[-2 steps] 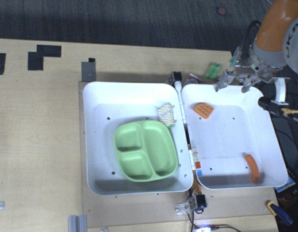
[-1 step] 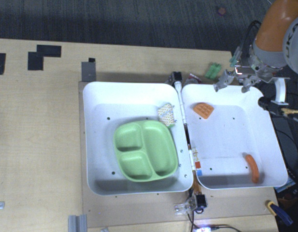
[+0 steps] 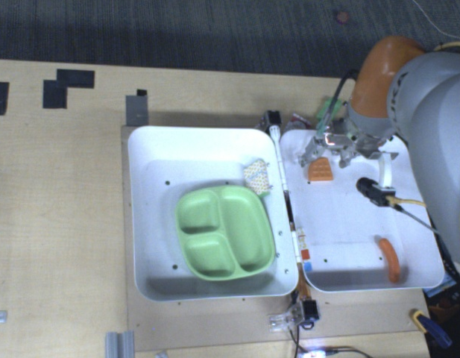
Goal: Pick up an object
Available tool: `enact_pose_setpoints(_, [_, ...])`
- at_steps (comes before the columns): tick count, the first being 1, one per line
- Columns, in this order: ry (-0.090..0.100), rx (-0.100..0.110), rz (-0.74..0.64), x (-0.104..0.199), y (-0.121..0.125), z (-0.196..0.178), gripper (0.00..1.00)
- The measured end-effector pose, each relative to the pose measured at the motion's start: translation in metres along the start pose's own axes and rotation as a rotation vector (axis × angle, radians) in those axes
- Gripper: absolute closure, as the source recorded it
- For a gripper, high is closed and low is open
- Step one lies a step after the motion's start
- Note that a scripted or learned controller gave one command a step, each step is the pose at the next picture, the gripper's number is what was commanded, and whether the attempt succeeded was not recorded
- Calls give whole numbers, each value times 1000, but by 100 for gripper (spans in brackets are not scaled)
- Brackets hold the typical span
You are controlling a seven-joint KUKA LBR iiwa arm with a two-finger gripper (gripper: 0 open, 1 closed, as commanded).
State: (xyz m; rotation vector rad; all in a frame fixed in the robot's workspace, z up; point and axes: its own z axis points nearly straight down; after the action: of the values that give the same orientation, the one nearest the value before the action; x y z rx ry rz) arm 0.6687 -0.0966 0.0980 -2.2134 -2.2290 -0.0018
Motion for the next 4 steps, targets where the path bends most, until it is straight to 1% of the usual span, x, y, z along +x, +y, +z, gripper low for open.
enact_pose_setpoints(1, [-2,-7,-4,0,2,-13,100])
enact_pose_setpoints(2, [-2,-7,-5,0,2,-12,0])
enact_pose_setpoints(3, [-2,-5,5,4,-60,12,0])
enact_pose_setpoints(4, [-2,-11,4,4,-59,1,100])
